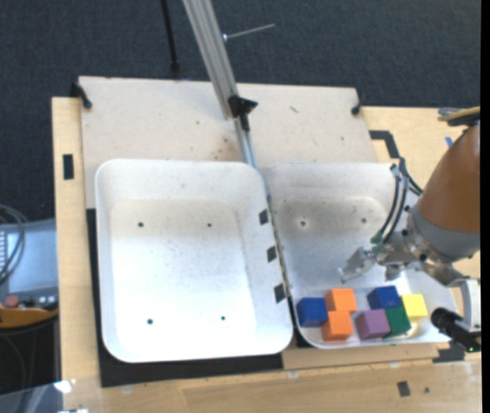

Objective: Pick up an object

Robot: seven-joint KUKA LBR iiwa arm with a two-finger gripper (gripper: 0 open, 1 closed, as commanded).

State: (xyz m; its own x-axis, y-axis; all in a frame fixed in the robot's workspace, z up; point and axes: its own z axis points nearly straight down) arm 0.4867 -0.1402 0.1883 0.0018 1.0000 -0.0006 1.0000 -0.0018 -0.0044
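Several coloured blocks lie along the front edge of the right bin (331, 192): a blue block (312, 310), two orange blocks (343, 299) (338, 324), a purple block (370, 323), a green block (398, 320), a second blue block (384, 298) and a yellow block (414, 305). My gripper (358, 265) hangs over the right bin just above and behind the blocks, its grey fingers pointing left. Nothing shows between the fingers. The orange and grey arm (451, 196) reaches in from the right.
The left bin (184, 256) sits beside the right one, parted by a rim with black clips (272, 253). A slanted aluminium post (214, 50) rises from the back of the bench. A control pendant (21, 269) and cables lie off the left side.
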